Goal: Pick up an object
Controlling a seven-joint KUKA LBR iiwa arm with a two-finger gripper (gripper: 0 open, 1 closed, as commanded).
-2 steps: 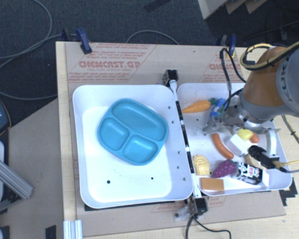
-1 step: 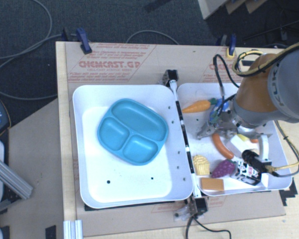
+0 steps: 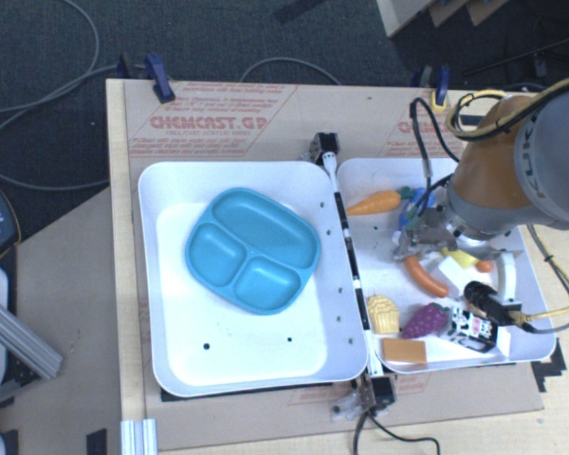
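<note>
We see the arm (image 3: 512,159) reaching in from the right over the right bin (image 3: 541,349), its gripper (image 3: 415,245) low among the toy food there. Whether the jaws are apart or together we cannot tell, and nothing shows between them. Just below the gripper lies a sausage (image 3: 425,275); a carrot (image 3: 373,202) rests near the bin's upper left. Along the front lie a corn cob (image 3: 383,313), a bunch of grapes (image 3: 425,321) and a bread slice (image 3: 404,352). The left bin (image 3: 171,349) holds a blue divided plate (image 3: 252,249).
</note>
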